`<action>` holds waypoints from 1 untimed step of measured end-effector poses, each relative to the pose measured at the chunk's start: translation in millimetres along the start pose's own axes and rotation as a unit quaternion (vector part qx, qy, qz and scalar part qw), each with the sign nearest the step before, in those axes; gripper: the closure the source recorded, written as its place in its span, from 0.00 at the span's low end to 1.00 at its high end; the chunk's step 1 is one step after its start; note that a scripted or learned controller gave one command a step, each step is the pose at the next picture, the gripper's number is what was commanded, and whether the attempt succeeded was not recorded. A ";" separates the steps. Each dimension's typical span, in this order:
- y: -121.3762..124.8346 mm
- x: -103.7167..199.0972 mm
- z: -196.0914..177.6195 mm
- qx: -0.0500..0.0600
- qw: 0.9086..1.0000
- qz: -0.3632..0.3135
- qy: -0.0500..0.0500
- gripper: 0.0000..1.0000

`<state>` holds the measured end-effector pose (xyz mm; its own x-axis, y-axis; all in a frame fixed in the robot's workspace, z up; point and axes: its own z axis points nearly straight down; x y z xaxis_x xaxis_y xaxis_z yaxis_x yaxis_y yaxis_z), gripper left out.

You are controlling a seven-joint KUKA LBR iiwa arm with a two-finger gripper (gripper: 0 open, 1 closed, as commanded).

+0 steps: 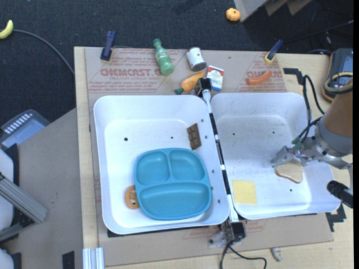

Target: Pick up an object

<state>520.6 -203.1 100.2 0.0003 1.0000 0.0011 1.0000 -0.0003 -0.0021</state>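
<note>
Worktop: brown board carrying two white bins side by side; you look down on it at a slant.

Left bin: holds a blue tray with three compartments, a brown block near the bin's right wall, and a small orange piece partly tucked under the tray's left edge.

Right bin: holds the two things nearest the arm.

Arm: enters from the right, cut off at the frame edge; wrist low over the right bin.

End effector: sits above the bin floor, at the upper left edge of the bread slice. You cannot tell whether it is released or clenched; the metal parts blur together and nothing can be seen between them.

Yellow square: flat on the right bin's floor, down and left of the end effector, apart from it.

Bread slice: tan, flat, just below the end effector and slightly to its right in the view; long axis runs roughly left to right. Judged the likeliest pick, being nearest. Whether it is touched cannot be made out.

Behind the bins: green bottle, white can, carrot, small carton, sausage, two blue clips. Small and hard to identify for certain.
</note>
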 end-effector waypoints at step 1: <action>-7.4 -2.8 -32.7 -0.002 1.000 0.000 -0.001 0.00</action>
<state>513.3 -205.9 132.9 0.0008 1.0000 -0.0014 1.0000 -0.0008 0.0021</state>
